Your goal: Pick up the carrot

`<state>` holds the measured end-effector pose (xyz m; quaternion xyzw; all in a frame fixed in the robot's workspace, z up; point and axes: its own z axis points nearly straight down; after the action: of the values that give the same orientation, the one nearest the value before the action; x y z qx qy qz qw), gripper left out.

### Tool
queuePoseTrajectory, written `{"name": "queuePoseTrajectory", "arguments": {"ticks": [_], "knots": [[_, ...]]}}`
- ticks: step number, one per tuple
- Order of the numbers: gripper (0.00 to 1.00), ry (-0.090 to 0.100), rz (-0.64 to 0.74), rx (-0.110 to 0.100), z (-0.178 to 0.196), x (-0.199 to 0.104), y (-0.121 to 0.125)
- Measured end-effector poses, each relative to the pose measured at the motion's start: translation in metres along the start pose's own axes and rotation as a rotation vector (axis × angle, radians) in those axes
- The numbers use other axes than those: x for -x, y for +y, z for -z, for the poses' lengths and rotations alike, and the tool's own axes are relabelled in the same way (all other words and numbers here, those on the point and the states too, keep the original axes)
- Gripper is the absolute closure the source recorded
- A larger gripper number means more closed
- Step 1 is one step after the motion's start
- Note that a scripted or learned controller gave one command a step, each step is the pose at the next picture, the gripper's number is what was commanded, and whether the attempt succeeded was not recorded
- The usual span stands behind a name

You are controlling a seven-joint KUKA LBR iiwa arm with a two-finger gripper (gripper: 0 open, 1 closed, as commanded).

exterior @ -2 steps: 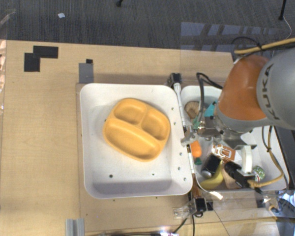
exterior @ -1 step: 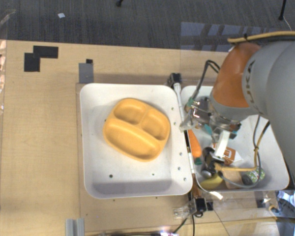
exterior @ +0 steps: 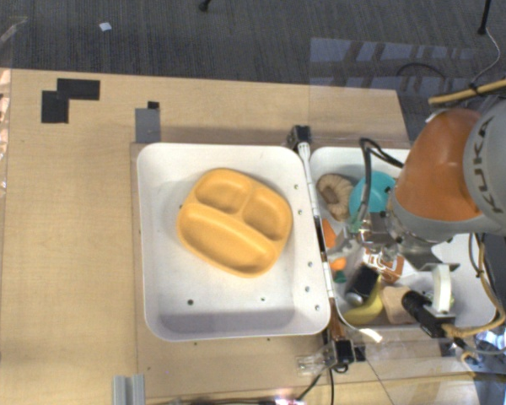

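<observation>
On the counter (exterior: pixel 67 251) I count two white bins side by side. The left bin (exterior: pixel 164 226) holds one thing: a yellow plate (exterior: pixel 234 220) with three sections, sitting near the middle. The right bin (exterior: pixel 405 323) is crowded, and my arm (exterior: pixel 443 171) covers a lot of it.

I count one arm, grey with an orange band, reaching in from the right. Its gripper (exterior: pixel 373 247) is down low in the right bin, over the pile. I cannot tell if the fingers are apart or together, because the wrist and wires hide them.

The carrot (exterior: pixel 329 237) is a thin orange strip right against the left wall of the right bin, just beside the gripper. Most of it is hidden, so I only see a sliver.

Around it I can pick out one brown lumpy thing (exterior: pixel 336 191) at the top, one teal thing (exterior: pixel 373 191) next to it and partly under the arm, one yellow banana (exterior: pixel 364 312) near the bottom, and one tan block (exterior: pixel 395 304) touching it. One small black thing (exterior: pixel 363 281) lies above the banana, but it is too small to name.
</observation>
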<state>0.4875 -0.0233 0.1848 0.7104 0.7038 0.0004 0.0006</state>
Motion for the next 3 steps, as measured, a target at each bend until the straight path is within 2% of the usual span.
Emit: {"name": "queuePoseTrajectory", "arguments": {"ticks": [1,2,3], "knots": [[0.00,0.003,0.033,0.003,0.000,-0.050,0.023],[0.00,-0.004,0.352,0.006,0.002,0.033,0.035],[0.00,0.004,0.244,0.002,0.000,-0.039,0.019]]}}
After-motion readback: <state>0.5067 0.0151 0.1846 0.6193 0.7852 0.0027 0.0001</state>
